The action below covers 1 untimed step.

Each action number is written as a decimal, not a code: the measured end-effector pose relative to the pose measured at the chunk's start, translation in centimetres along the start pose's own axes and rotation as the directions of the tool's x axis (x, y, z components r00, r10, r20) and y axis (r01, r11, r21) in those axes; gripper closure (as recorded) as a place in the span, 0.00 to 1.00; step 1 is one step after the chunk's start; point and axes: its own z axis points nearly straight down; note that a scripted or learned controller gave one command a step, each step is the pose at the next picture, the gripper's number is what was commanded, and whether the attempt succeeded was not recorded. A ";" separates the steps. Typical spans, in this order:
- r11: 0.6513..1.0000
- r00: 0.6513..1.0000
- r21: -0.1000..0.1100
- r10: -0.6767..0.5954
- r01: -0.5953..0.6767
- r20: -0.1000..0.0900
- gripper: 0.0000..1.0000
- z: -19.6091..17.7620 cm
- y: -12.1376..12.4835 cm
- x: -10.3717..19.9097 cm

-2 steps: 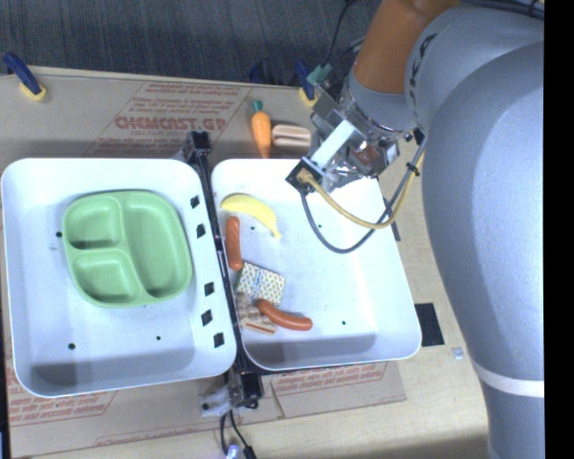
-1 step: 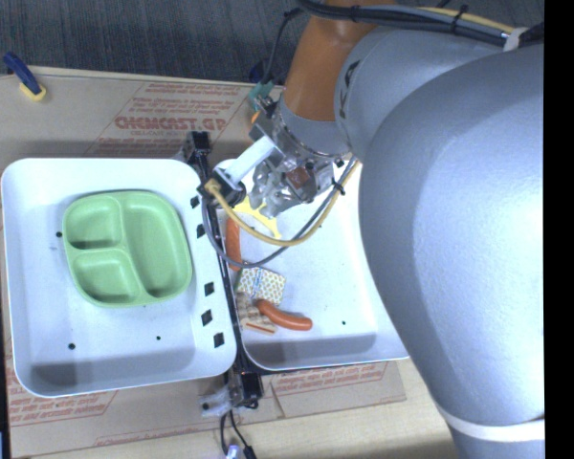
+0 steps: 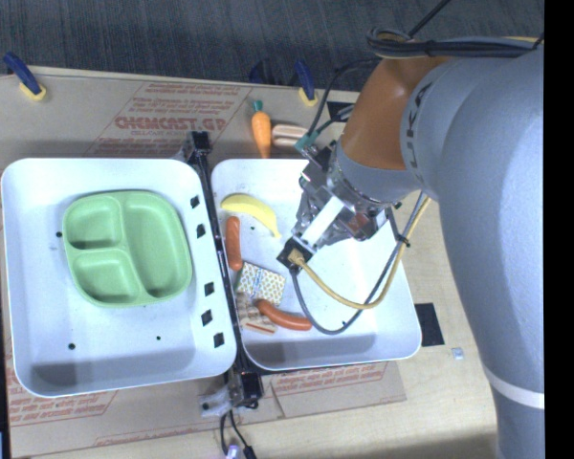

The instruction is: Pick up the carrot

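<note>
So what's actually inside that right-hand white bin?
In the right bin lie a banana, two sausages, a patterned packet and a small stick-like piece. The arm covers the bin's far right part. The carrot lies outside, behind it.

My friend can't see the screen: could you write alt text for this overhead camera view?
A grey robot arm with an orange band reaches from the right, its hand over the right white bin, which holds a banana, two sausages and a small packet. A carrot lies on the bench behind that bin; the left bin holds a green divided plate.
</note>
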 end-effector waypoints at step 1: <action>0.978 0.978 0.001 0.211 -0.211 0.000 1.00 1.1 -2.9 -5.7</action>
